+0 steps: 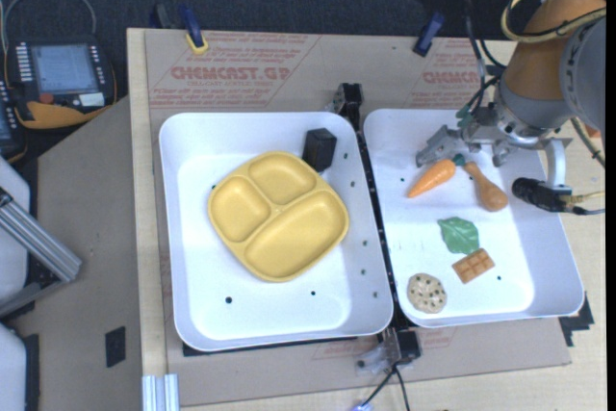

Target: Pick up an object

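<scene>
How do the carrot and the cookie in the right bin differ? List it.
Colour: the carrot is plain orange; the cookie is pale tan with dark specks.
Shape: the carrot is long and tapered, lying at a slant; the cookie is round and lies flat.
Place: the carrot lies at the far end of the right bin, beside the gripper; the cookie lies at the near edge, apart from it.
Both rest on the bin floor.
</scene>
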Robot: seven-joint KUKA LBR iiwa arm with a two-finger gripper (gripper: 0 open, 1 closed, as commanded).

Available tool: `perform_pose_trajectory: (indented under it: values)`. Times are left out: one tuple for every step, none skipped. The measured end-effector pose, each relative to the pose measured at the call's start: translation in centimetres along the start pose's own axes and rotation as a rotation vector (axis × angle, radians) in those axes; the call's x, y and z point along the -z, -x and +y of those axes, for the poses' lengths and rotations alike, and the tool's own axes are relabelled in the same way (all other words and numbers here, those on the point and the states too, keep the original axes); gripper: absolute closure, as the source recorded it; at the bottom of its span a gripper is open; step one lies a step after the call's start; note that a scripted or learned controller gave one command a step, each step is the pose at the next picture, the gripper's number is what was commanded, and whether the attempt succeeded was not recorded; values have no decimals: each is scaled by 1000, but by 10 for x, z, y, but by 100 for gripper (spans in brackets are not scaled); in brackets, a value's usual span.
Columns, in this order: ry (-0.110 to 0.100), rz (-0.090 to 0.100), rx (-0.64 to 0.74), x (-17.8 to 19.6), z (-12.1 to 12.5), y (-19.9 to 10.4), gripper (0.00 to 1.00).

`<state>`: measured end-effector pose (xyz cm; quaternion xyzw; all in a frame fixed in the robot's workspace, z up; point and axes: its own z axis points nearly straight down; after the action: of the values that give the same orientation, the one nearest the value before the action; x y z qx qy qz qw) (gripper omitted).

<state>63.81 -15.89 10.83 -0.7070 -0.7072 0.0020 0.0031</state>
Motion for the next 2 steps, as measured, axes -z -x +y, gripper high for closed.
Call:
perform_pose_trajectory:
  values:
    - [10,-3,1,16,2,0,100]
    - [14,-4,-1,74,0,9,100]
